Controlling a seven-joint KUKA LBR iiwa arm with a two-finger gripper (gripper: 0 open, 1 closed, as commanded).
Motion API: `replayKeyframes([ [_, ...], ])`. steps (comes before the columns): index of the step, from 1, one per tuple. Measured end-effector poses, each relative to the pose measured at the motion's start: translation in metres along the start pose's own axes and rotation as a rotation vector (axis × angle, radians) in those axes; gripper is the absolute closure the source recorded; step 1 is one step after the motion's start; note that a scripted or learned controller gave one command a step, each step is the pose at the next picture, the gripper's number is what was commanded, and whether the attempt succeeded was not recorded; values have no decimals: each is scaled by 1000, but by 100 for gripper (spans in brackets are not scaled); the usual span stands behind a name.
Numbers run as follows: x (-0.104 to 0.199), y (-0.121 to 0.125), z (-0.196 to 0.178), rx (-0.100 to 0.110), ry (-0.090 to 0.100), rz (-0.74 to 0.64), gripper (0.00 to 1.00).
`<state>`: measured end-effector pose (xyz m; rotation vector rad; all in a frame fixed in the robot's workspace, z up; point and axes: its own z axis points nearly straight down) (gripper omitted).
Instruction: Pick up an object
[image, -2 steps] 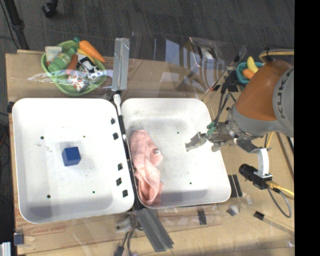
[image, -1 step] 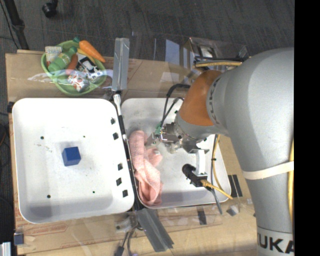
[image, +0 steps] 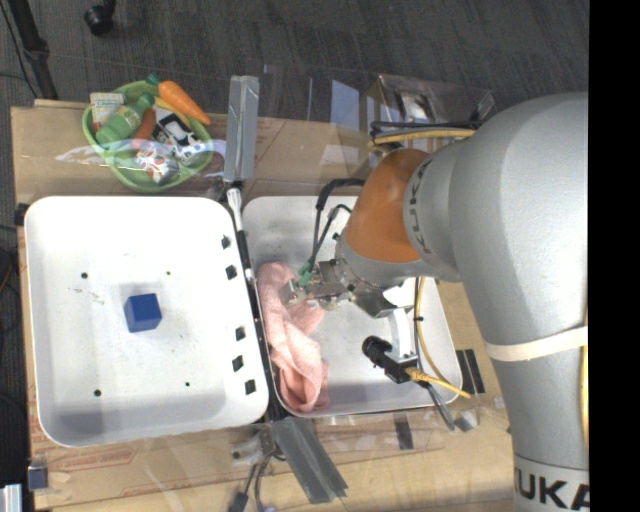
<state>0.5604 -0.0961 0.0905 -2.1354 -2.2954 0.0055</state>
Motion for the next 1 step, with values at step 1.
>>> replayKeyframes([
  [1,1,0,-9,3,0,-4,100],
])
